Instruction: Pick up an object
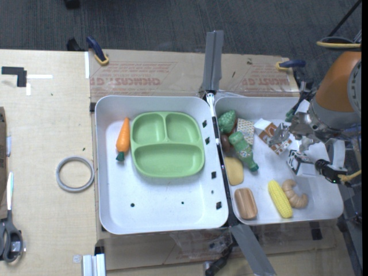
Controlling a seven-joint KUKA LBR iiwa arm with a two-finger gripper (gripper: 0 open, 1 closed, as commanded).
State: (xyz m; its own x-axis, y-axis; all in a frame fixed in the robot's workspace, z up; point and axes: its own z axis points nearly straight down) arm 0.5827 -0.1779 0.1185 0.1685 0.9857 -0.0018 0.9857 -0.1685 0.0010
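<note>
Hot dog [246,203] and corn cob [280,198] lie at 6 o'clock in the right bin [322,213], packed toys at 10; hand [293,144] hovers at 2 o'clock, spread state unreadable; risk: closing on clutter near the small carton [268,134], snagging two or slipping off.

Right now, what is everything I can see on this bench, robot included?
Bins: two, white, side by side.
Divided plate: one, green, left bin.
Toy carrot: one, orange, left bin, beside the plate.
Toy corn: one, yellow, right bin, near edge.
Hot dog bun: one, tan, right bin.
Green bottle: one, right bin.
Tape ring: one, grey, bench left of the bins.
Scissors: one pair, bench's left edge.
Clamps: two, blue and yellow, far edge.
Arm: one, grey with orange band, right side.
Gripper: one, above the right bin.
</note>
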